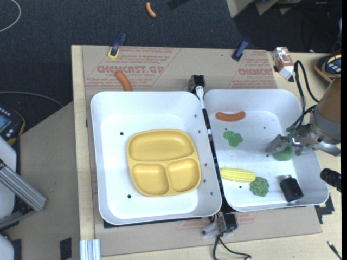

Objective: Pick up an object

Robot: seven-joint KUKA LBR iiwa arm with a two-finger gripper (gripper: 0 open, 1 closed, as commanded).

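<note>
target: green item point(283, 154), right side of the right bin, directly under the gripper; partly hidden, kind not clear
gripper: gripper point(284, 147) sits low over the green item, fingers spread either side of it and touching or nearly so; no lift visible, so not counted as held
key relation: green item lies between the fingers, slightly toward the frame's lower edge from the wrist; my read is the next move is a close, then straight up
long axis: cannot tell, too much covered
arm: arm point(331, 118) enters from the right edge of the frame, above the bin's right wall
right bin: right bin point(255, 97) holds sausage point(230, 115) at upper middle, small broccoli point(233, 138) below it, corn point(237, 174) lying left-right at lower left, second broccoli point(259, 186) touching the corn's right end, black block point(291, 189) at lower right, near the gripper
left bin: left bin point(108, 145) holds a yellow tray point(162, 162) with three compartments, nothing in them
outside bins: orange sausage point(123, 80) on the board at upper left
risk: black block is close; a drifting close could nudge it
</note>
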